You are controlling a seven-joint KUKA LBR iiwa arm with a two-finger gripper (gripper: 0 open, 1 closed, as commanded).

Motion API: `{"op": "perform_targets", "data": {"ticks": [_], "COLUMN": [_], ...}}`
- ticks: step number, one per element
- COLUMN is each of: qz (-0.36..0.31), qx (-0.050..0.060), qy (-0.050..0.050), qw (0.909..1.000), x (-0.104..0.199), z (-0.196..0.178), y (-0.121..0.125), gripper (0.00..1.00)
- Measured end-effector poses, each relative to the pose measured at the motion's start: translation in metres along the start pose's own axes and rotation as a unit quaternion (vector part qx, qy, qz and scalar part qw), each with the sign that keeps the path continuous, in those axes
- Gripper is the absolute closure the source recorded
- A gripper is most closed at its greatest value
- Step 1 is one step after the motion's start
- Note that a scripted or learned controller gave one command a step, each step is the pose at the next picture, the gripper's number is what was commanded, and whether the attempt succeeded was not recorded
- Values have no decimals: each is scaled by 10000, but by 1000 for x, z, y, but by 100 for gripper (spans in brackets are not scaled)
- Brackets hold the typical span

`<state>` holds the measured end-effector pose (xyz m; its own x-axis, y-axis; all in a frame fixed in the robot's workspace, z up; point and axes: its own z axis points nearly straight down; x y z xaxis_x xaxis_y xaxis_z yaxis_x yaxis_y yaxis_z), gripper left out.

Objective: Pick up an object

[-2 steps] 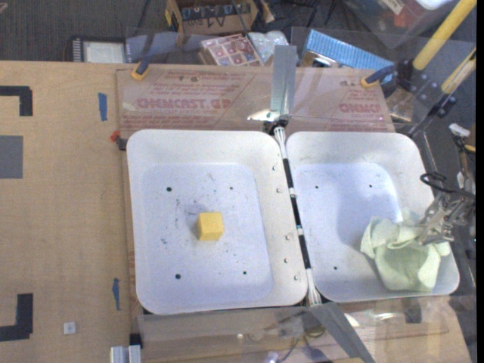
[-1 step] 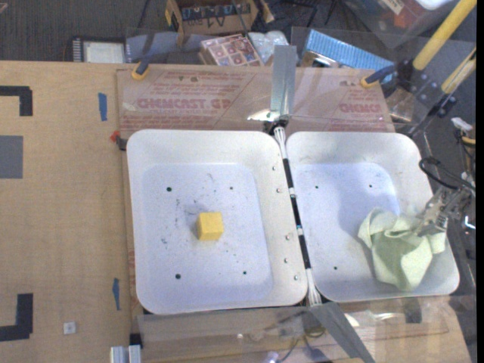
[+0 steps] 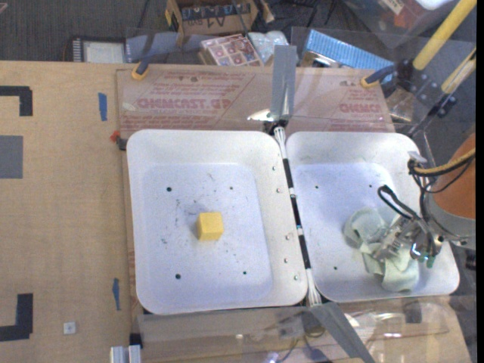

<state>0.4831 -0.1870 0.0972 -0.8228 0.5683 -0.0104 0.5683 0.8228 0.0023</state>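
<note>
A small yellow block [image 3: 211, 226] lies near the middle of the left bin [image 3: 151, 157]. In the right bin [image 3: 333, 157] a crumpled pale green cloth [image 3: 367, 233] sits at the lower right. My gripper [image 3: 395, 246] reaches in from the right and is down on the cloth, its metal fingers buried in the folds. Part of the cloth is hidden under the gripper and its cables.
A grey divider strip [image 3: 283, 89] stands behind the seam between the bins. Clear plastic walls rise at the back. Boxes and clutter lie beyond the bench. A black cable [image 3: 389, 197] loops above the cloth.
</note>
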Motion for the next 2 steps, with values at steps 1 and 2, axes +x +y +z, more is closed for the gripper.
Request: {"op": "perform_targets", "data": {"ticks": [1,2], "qz": [598,2104], "qx": [9,16], "qy": [29,22], "qw": [9982,9776], "x": [-13,-20], "z": [-69,-117], "y": [-23,-32], "gripper": [100,100]}}
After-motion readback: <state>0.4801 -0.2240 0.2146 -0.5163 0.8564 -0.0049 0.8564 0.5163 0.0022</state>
